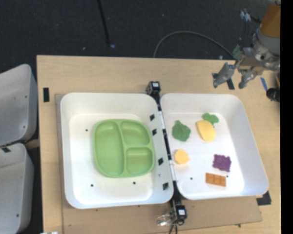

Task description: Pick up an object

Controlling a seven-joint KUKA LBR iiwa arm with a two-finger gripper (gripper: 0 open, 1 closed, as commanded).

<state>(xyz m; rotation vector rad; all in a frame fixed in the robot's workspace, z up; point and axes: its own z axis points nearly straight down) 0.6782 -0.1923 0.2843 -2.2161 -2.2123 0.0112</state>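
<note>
Two white bins are sitting side by side on the tan bench, and we are reading no writing anywhere. The left bin is holding a green divided plate, its long axis running near to far. The right bin is holding a green leaf, a small yellow piece, a yellow corn cob tilting, a purple block and an orange wafer. The gripper is hanging open and empty beyond the right bin's far rim. Dark floor is surrounding the bench.
</note>
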